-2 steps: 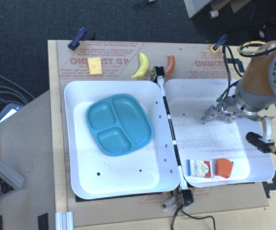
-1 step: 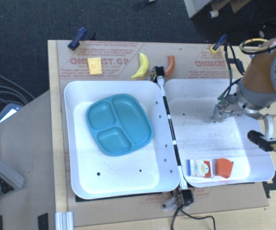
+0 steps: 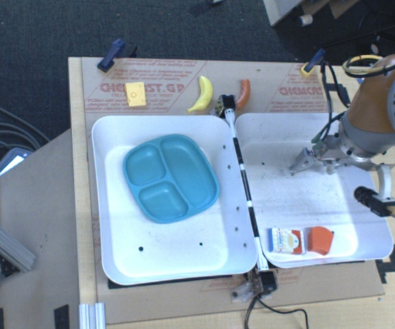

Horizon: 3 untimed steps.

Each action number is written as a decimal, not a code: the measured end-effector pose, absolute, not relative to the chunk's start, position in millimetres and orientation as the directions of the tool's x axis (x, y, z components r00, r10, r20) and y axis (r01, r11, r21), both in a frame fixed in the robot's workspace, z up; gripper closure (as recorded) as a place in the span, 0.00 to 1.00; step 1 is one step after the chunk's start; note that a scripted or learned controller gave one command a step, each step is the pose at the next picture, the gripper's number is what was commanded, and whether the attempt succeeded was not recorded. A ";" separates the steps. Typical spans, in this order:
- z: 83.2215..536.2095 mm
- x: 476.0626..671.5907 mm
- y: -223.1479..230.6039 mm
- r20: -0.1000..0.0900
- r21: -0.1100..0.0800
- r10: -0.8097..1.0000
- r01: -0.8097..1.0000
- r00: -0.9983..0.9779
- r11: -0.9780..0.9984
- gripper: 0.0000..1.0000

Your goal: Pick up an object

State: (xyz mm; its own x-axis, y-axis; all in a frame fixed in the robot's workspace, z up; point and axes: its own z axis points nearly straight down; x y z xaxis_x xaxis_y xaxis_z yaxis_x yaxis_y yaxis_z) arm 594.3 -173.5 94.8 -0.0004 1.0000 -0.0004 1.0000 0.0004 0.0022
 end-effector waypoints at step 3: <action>95.5 643.0 -199.2 -0.003 0.003 1.000 1.000 -0.003 0.003 0.00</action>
